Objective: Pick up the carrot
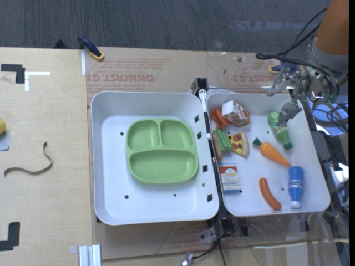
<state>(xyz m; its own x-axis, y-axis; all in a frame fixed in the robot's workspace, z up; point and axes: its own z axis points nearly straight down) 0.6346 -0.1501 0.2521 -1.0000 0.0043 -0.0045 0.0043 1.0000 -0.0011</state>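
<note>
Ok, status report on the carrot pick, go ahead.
Gripper above right bin's far side. Carrot lies free on bin floor. Green bottle right beside it, under the gripper.

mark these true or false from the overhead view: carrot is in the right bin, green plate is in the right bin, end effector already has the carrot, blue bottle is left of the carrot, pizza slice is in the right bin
1. The carrot lies in the right bin. True.
2. The green plate sits in the right bin. False: it sits in the left bin.
3. The end effector holds the carrot. False: the carrot lies on the bin floor, below the end effector in the view, which is over a green item.
4. The blue bottle lies left of the carrot. False: it lies to the carrot's right and nearer the bin's front edge.
5. The pizza slice lies in the right bin. True.
</note>
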